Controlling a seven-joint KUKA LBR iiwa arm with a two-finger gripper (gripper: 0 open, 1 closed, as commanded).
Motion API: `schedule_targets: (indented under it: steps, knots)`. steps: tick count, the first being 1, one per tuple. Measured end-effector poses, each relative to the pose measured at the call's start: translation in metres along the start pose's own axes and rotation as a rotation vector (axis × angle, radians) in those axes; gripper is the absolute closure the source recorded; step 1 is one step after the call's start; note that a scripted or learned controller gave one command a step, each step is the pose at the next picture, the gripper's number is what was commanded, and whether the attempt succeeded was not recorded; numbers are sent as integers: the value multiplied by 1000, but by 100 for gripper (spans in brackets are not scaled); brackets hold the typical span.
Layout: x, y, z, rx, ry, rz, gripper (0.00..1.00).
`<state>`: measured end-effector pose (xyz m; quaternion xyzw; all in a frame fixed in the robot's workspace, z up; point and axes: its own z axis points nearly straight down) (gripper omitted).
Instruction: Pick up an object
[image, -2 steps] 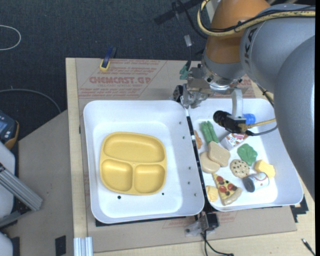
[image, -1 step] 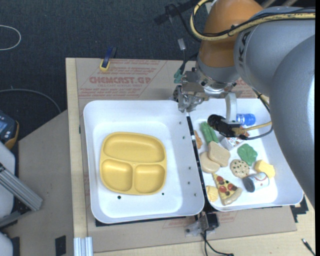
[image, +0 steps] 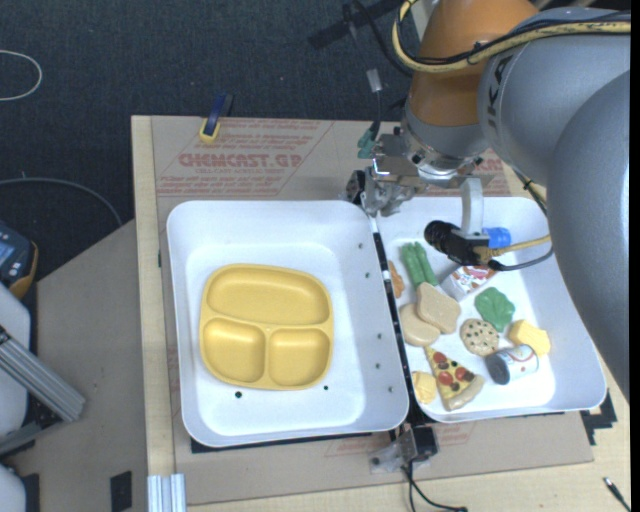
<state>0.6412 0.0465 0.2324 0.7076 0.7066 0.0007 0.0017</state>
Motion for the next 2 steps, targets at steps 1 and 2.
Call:
schedule_targets:
  steps: [1,2]
  knots:
    - [16,1,13,6,1,-3,100]
    - [14,6,7,0,1,-3,100]
